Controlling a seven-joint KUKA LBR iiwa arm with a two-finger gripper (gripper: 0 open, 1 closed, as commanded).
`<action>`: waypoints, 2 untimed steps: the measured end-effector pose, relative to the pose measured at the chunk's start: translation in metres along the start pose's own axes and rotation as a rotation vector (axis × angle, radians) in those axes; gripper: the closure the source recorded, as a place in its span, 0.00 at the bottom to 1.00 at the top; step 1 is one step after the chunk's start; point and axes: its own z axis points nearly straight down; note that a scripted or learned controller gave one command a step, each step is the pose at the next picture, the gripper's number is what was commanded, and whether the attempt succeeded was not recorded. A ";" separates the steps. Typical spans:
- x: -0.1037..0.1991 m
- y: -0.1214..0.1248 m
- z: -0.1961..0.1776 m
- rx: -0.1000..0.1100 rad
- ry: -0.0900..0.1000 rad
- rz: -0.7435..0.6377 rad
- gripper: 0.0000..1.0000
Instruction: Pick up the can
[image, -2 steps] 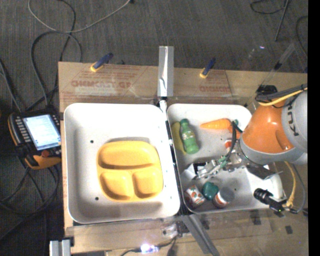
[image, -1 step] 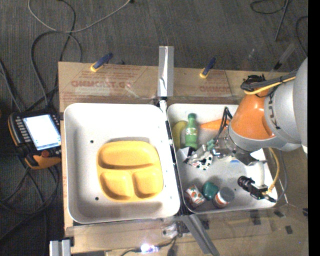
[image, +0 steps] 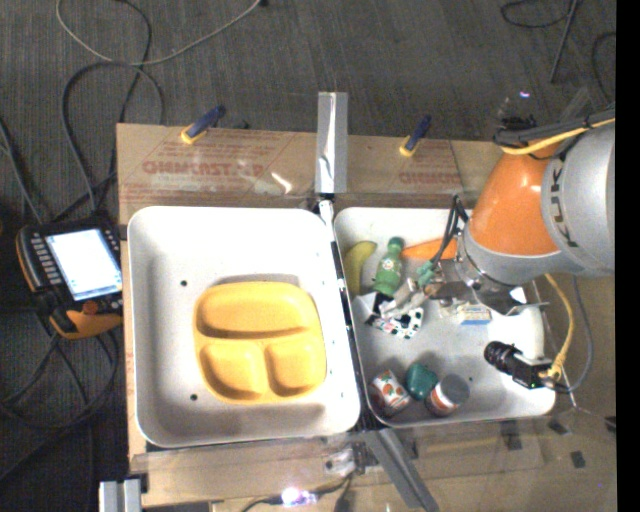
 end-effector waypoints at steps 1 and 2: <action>-0.031 -0.006 0.094 -0.011 0.000 0.023 0.00; -0.030 -0.006 0.084 -0.011 0.000 0.023 1.00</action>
